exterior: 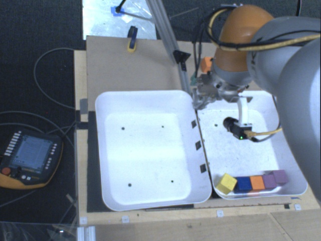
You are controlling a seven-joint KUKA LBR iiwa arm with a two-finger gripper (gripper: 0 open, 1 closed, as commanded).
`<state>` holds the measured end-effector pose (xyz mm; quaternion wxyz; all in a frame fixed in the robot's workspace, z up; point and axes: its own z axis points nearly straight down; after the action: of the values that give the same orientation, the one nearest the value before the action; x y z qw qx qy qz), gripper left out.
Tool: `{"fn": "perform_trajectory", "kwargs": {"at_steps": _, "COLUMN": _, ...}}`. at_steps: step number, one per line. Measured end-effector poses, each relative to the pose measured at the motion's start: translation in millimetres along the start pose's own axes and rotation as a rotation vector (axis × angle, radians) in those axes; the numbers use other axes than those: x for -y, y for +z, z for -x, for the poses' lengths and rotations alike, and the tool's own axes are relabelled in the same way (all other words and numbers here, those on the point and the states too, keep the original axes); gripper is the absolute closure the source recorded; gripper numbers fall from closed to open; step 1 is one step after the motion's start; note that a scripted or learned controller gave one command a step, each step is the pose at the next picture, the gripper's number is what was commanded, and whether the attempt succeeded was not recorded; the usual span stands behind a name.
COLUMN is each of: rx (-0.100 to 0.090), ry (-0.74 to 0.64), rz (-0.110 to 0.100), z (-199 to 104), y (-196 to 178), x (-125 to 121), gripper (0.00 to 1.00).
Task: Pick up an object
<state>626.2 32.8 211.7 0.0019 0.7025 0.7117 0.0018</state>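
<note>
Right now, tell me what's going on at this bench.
A grey robot arm reaches in from the right over the right bin, its wrist near that bin's far left corner. It is meant to pick something up, but nothing shows in its grasp. Five small blocks sit in a row along the near edge of that bin: yellow, blue, orange, and two purple ones. They lie well away from the wrist. The left bin sits beside it.

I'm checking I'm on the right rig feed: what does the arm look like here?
The arm is smooth grey with a rounded orange band above the wrist. Black and yellow cables loop around that band. Below it sits a grey metal wrist block, with a small black unit showing a green light.
</note>
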Motion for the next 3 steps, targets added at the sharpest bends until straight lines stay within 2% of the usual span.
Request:
{"fn": "perform_trajectory", "kwargs": {"at_steps": 1, "rx": 0.001, "ry": -0.007, "rz": 0.002, "z": -0.3, "y": -11.1, "x": -0.9, "gripper": 1.00}}
{"fn": "perform_trajectory", "kwargs": {"at_steps": 2, "rx": -0.001, "ry": 0.002, "rz": -0.002, "z": -61.7, "y": -7.1, "x": -11.8, "gripper": 1.00}}
{"fn": "perform_trajectory", "kwargs": {"at_steps": 3, "rx": 0.003, "ry": 0.021, "rz": -0.006, "z": 20.8, "y": -17.2, "x": 30.8, "gripper": 1.00}}
